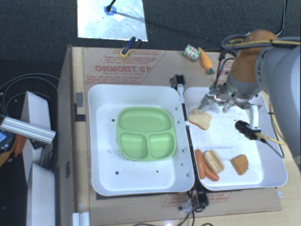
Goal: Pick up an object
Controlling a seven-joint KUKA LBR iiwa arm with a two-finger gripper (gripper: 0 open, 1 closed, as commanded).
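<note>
the gripper (212, 102) is seen over the right bin (273, 173) toward its 11 o'clock corner, and whether it is open or closed cannot be told. a piece of toast (200, 121) is found just below it at 7 o'clock, untouched. a hot dog (209, 164) and a waffle (239, 164) are laid at the bin's 6 o'clock, while a green divided plate (146, 133) is held in the left bin (106, 173).

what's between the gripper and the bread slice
Nothing visible. The gripper hangs in the right bin, just up and right of the bread slice, with bare bin floor between them. The hot dog and waffle lie nearer the front, off that path.
</note>
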